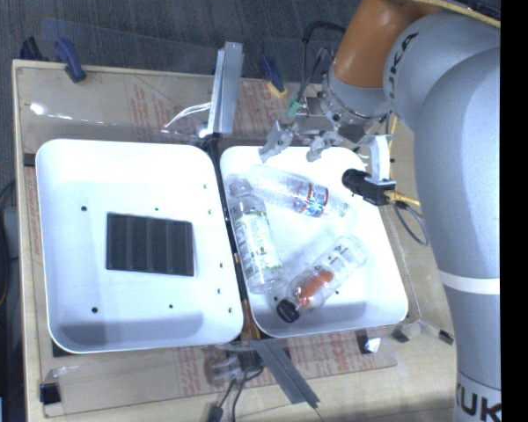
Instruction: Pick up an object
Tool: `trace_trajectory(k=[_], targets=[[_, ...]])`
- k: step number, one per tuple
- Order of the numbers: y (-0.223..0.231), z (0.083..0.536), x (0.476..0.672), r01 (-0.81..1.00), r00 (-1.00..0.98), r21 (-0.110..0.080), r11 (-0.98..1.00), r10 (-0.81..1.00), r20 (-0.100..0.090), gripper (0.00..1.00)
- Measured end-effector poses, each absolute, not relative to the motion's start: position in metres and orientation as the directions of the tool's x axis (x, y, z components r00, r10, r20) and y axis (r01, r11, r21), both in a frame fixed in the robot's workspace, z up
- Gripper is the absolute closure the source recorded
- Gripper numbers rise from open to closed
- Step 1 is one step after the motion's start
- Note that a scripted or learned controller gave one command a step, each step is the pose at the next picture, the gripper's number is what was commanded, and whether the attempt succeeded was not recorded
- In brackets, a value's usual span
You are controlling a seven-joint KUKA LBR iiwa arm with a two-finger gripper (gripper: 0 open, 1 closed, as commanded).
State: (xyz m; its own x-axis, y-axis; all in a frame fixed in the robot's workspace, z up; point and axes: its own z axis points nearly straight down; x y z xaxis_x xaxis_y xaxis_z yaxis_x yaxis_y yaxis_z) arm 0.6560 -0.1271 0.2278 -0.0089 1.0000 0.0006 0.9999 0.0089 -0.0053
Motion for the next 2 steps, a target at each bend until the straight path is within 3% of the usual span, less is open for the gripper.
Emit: trace_trajectory(k=[1,2], targets=[[-0.186,0.148,0.656,0.999,-0.052,-0.004,0.052,0.999,0.001,0.00],[-0.202,0.130,0.649,1.000,0.003,0.028,-0.003,1.000,-0.004,0.00]])
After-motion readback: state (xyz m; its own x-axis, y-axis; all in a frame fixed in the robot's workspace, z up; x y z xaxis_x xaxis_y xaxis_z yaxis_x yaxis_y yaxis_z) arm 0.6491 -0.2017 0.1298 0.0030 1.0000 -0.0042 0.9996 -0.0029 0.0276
